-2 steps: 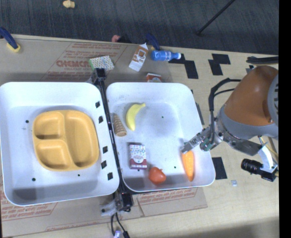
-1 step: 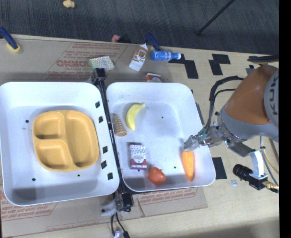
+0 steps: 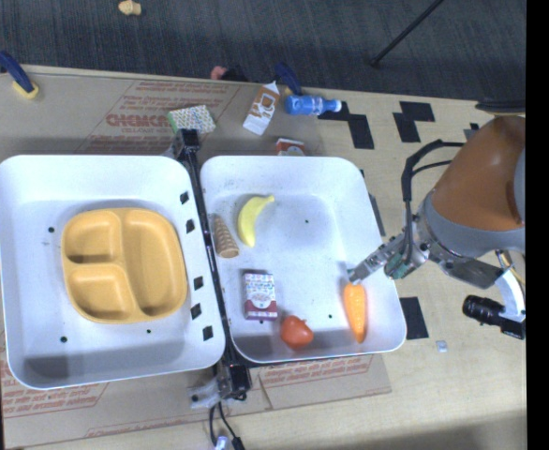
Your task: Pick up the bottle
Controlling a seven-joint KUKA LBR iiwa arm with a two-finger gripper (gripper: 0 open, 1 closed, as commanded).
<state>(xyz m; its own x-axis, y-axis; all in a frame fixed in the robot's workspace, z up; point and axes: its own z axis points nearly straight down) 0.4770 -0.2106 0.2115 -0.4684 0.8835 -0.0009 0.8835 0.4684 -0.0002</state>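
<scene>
Bottle, a small blue plastic one [image 3: 307, 105], lies on its side on the cardboard bench top at upper centre of the frame, outside and just above the right white bin [image 3: 368, 195], beside a small carton [image 3: 262, 108]. The grey two-finger gripper [image 3: 363, 270] of the orange-banded arm [image 3: 476, 190] hangs at the right bin's right rim, just above an orange carrot [image 3: 354, 310], well apart from the bottle; its fingers appear slightly parted with nothing between them, though the view is too coarse to be sure. By the look of it, the reach has not begun: a good attempt would likely lift clear of the bin wall, travel toward the upper centre of the frame, and close across the bottle's narrow width rather than along its length, since it may roll. Counted in the right bin: one yellow banana [image 3: 251, 217], one brown cone-shaped piece [image 3: 224, 236], one red-and-white box [image 3: 259, 295], one red tomato-like ball [image 3: 296, 331], one carrot. The left white bin [image 3: 12, 251] holds one yellow three-compartment tray [image 3: 125, 262]. Two bins, one bottle.
</scene>
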